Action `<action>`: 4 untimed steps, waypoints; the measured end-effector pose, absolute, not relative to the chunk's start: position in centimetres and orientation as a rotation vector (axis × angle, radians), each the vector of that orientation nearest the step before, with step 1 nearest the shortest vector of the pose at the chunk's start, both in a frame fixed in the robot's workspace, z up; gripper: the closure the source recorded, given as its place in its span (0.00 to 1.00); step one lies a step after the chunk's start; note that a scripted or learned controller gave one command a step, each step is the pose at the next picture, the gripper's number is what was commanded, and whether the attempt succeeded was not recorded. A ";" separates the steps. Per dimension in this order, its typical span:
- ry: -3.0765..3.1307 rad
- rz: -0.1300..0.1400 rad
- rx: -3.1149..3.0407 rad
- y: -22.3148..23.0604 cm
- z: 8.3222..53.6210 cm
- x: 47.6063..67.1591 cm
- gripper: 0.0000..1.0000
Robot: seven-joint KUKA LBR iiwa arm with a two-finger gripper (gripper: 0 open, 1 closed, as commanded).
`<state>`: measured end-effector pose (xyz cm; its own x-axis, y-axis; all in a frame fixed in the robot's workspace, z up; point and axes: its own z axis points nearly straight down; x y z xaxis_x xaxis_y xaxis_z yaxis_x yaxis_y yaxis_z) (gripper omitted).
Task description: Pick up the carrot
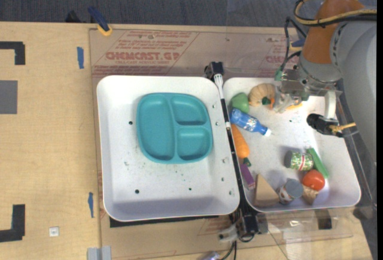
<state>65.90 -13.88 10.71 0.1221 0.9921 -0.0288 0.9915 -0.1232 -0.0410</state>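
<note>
One end effector [289, 99] hangs low over the far side of the right bin [281, 139]. It is just beside a round tan thing [261, 95]. It is hard to see if they touch. I cannot tell if the end effector is open or closed, and I see nothing held in it.

Two white bins sit side by side on the bench [48, 133]. The left bin [119, 133] has a blue-green plate [175, 127] in it, with three parts. The plate lies flat near the middle of that bin.

The right bin has lots of small things. The carrot [240, 144] lies close to the bin's left wall, well apart from the end effector. A blue bottle [248, 123] lies on its side just past the carrot's far end. A green thing [239, 101] sits next to the round tan thing. A purple thing [247, 174] lies just on the near side of the carrot. Over by the right wall are a small green can [299, 160], a long green thing [318, 163] and a red tomato [313, 180]. A grey thing [291, 190] lies near the tomato.
</note>
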 end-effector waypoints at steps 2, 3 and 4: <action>-1.800 -0.001 -2.569 -15.6 8.7 65.5 0.00; -1.805 0.004 -2.566 -15.5 9.5 65.6 1.00; -1.804 0.007 -2.565 -15.4 9.4 65.5 0.00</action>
<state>65.51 -15.45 9.40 0.3381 0.9411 -0.0003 0.9411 -0.3381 -0.0072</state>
